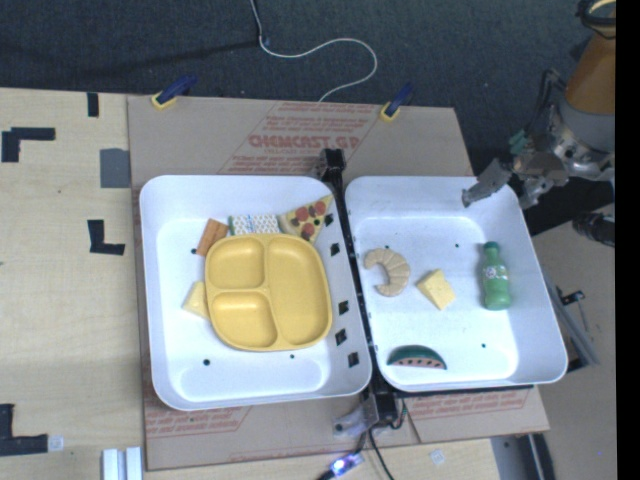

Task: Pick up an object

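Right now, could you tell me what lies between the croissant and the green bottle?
In the camera view, a yellow cheese wedge lies between the croissant and the green bottle.

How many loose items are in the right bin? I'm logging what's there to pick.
4: a croissant left of centre, a cheese wedge beside it, a green bottle near the right wall, a watermelon slice at the front.
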Robot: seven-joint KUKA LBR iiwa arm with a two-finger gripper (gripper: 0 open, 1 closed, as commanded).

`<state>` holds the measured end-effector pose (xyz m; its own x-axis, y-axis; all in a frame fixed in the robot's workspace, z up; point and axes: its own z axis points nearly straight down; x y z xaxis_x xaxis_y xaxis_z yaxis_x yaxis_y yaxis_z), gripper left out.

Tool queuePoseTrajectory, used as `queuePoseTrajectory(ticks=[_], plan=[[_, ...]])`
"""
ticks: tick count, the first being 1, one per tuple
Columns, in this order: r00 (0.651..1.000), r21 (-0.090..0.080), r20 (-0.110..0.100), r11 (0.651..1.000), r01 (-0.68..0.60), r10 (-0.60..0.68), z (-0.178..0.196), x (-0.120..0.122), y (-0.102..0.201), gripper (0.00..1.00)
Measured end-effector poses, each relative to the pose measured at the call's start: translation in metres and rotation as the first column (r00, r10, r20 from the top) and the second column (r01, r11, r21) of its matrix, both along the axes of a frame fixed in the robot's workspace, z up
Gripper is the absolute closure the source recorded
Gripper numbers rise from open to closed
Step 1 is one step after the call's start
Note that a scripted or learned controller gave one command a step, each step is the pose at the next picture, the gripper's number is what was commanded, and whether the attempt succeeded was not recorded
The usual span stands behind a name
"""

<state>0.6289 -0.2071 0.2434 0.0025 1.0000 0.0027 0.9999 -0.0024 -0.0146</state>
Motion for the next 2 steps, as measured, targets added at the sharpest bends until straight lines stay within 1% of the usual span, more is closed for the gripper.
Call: queuePoseTrajectory(ticks=[1, 2], plan=[[1.000, -0.003, 0.013, 1.000, -0.004, 0.004, 0.009, 0.003, 0.001, 0.00], [1.000, -0.003, 0.009, 1.000, -0.004, 0.004, -0.036, -0.002, 0.004, 0.00]])
